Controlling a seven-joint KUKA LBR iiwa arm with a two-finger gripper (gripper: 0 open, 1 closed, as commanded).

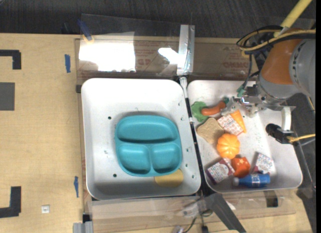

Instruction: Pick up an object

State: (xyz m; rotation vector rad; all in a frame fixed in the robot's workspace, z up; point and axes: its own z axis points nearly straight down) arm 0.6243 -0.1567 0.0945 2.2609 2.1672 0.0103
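The pincer (243, 101) hangs low over the top of the right bin (293, 174), near a carrot (214, 109), but I cannot tell its state. An orange (228, 145) sits in the bin's middle, and a teal tray (148, 144) lies in the left bin (95, 127).

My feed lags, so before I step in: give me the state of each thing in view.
end effector: over right bin's far side, grip unclear
teal tray: flat in left bin, compartments up
yellow sponge: beside tray's near edge
small pumpkin: upright, mid right bin
blue bottle: lying on its side
right bin: holds the small items
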